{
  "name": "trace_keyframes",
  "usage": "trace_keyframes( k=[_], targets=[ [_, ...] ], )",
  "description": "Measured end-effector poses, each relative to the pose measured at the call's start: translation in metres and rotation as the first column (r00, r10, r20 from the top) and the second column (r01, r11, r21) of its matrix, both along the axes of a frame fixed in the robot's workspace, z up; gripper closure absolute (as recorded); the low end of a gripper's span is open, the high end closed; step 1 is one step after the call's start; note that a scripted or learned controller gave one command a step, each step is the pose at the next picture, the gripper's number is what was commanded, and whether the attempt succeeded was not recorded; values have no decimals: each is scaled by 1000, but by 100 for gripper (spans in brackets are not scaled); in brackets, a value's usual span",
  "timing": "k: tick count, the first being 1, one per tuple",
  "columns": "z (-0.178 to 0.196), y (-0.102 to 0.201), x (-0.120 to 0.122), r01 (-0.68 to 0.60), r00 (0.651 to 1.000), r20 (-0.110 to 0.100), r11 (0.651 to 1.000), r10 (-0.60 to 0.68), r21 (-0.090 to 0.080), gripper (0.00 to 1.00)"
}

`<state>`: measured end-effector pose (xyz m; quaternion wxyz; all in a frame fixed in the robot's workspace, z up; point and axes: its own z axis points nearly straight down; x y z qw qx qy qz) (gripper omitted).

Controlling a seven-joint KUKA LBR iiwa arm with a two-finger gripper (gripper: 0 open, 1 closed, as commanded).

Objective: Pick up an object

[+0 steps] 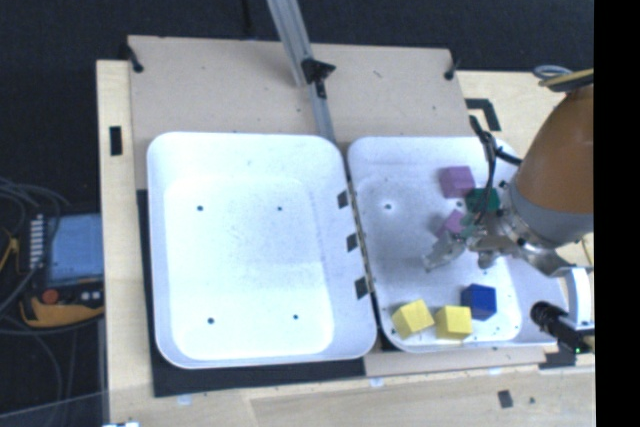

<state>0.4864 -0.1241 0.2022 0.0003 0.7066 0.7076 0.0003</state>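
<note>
My gripper [447, 245] hangs low over the middle of the right bin [390, 165], reaching in from the right. A small purple block [454, 220] lies right at the gripper, partly covered by it; whether it is gripped I cannot tell. A larger purple block [457, 180] sits just beyond, toward the bin's back. A blue cube [480, 300] rests near the front right. Two yellow blocks [412, 318] [455, 320] lie side by side along the front wall.
The left bin [160, 215] stands beside the right one, with black clips [352, 240] along the shared rim. A slanted metal rail [285, 10] runs from the top down to the bins' back edge. The arm's orange band [565, 155] overhangs the right bin's right side.
</note>
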Motion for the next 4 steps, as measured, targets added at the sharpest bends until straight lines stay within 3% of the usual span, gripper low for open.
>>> trace_keyframes(
  k=[1,3,4],
  targets=[
    [0,0,0,3,1000,1,1000,-3,0,0],
    [-87,3,-1,2,1000,-5,1000,-2,1,0],
    [-105,2,0,3,1000,0,1000,-3,-1,0]
  ],
)
